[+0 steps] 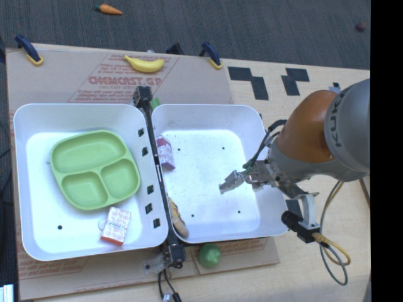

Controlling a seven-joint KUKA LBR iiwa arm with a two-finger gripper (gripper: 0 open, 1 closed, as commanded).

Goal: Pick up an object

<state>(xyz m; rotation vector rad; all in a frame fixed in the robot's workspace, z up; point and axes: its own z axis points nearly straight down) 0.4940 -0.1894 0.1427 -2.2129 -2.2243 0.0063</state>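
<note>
My gripper (230, 182) hangs over the right part of the right bin (208, 115), its fingers pointing left with nothing between them. In this bin a small red and white packet (165, 153) lies against the left wall. A tan, peanut-shaped thing (177, 219) rests in the bin's front left corner. Both are well left of the gripper. The left bin (25, 168) holds a green divided plate (94, 167) and a red and white carton (116, 225).
A yellow banana (145, 62) lies on the cardboard behind the bins. A green ball (210, 255) sits in front of the right bin. An orange carrot (109, 9) lies on the floor beyond the bench. Blue clamps (211, 54) grip the board's far edge.
</note>
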